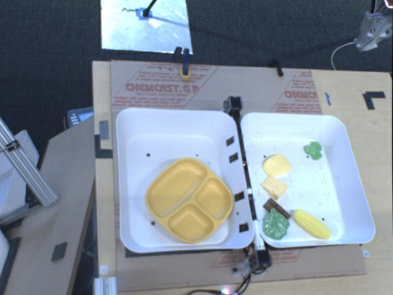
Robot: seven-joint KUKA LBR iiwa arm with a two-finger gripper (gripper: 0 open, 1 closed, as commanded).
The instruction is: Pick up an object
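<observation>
End effector [373,31] sat at far upper right, off table [258,82], well apart from both bins; open or closed state could not be told.

Risks:
- Green leafy toy [276,224] touched brown bar [277,209], both near bin wall; likely double contact or wall collision.
- Toy corn cob [311,224] rounded, likely to roll from grip.

Right bin [353,165], below-left of end effector: corn, leafy toy, bar, tan cube [274,187], yellow round piece [276,165], small green piece [313,150]. Left bin [132,165], farther left: yellow divided plate [189,200].
</observation>
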